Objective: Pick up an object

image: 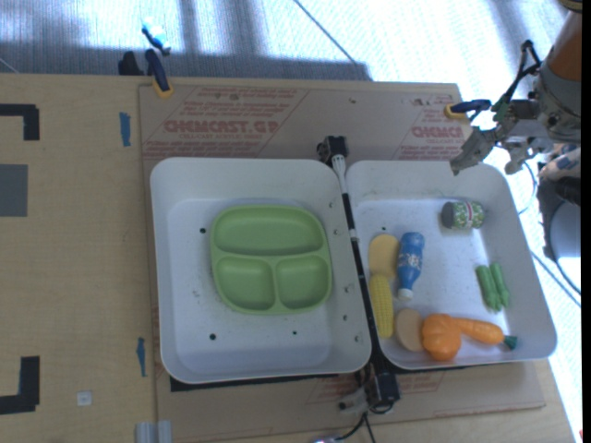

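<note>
Gripper hangs above the right bin's far rim; can't tell its finger state. Just below it lies 1 small can.

I see the arm only in part, because the right edge and the top corner cut it off. The gripper is small and a little blurred over the back rim of the right bin, so I cannot judge its state. The label on the small can is too small for me to read. The orange carrot covers part of the pale potato.
</note>
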Robot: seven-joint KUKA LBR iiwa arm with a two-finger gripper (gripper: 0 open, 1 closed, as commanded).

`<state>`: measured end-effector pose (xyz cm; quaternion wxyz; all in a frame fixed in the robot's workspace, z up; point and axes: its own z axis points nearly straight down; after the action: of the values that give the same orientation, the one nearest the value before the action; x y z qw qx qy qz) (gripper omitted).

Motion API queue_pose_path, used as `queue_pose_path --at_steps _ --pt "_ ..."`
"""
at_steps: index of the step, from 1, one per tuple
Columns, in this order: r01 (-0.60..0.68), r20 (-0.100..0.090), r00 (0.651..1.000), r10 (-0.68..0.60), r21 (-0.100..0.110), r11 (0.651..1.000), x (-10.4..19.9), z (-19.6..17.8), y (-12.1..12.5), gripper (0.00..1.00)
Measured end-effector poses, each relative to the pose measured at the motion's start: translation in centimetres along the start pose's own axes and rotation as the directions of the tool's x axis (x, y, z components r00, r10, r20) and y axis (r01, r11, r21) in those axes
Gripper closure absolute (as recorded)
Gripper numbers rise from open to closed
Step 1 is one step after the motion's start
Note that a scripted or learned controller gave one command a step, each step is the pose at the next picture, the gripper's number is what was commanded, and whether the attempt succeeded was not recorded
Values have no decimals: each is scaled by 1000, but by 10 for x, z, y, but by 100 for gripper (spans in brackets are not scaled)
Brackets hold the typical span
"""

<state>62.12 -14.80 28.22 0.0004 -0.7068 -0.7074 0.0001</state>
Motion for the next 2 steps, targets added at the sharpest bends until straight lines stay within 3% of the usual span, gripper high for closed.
queue_pose_path --at_steps 1,2 --pt "-2 0 1000 2 2 1000 -26 120 -21 0" --pt "6 -11 1000 -6 -2 1000 -62 185 -11 0"
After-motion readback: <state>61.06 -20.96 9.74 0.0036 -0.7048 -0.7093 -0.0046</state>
